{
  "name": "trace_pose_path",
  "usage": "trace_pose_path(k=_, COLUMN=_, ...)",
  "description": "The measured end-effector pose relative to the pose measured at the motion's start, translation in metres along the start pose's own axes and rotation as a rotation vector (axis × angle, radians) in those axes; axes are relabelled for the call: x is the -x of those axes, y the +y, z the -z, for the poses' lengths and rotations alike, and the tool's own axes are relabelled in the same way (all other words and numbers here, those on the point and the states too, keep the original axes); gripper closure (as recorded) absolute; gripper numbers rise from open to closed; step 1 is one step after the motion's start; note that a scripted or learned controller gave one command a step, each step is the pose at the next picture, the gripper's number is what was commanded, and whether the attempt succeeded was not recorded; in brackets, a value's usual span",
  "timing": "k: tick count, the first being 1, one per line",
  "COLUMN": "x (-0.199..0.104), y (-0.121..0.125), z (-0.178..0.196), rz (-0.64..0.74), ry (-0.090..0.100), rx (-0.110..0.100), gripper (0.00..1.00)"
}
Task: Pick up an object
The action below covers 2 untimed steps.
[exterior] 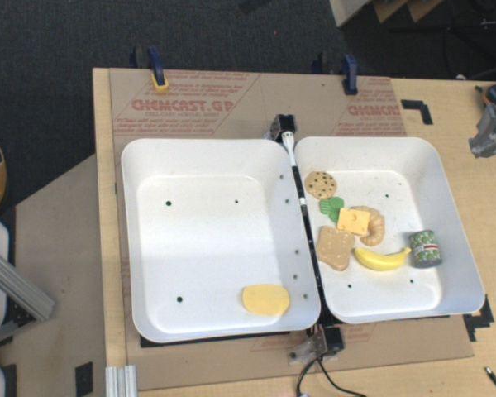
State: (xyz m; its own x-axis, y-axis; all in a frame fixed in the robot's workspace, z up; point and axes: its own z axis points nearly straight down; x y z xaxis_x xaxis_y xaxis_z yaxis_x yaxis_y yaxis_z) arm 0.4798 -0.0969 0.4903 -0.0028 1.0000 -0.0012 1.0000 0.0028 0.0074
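**Toy food items bunched up in the right bin, one stray in the left**

Toy food items are what's up for grabs. Brown cardboard-covered worktop (190,98) carries two shallow white plastic bins side by side. The left bin (198,222) has just a flat yellow oval piece (265,299) near its front edge.

The right bin (397,155) holds the rest, clustered toward its left side:
- a yellow plastic banana (382,259)
- a tan slice of toast (334,248) just left of the banana
- a brown croissant-looking piece (375,231) with a yellow cheese wedge (353,220) lying on it
- a round chocolate-chip cookie (320,184) at the back
- a small green can (425,249) at the banana's right tip
- a little green leafy bit (332,207)

The grey gripper (488,131) sits at the far right, outside the bins and well apart from everything. Can't tell if it's spread or closed.
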Motion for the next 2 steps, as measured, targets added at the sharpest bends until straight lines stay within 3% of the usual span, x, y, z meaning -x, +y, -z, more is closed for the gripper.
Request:
trace_pose_path(k=1, x=-0.090, y=-0.002, z=-0.126, rz=0.006, ry=0.004, rx=-0.022, gripper=1.00)
trace_pose_path(k=2, x=-0.148, y=0.001, z=0.018, rz=0.004, ry=0.005, rx=0.010, gripper=1.00)
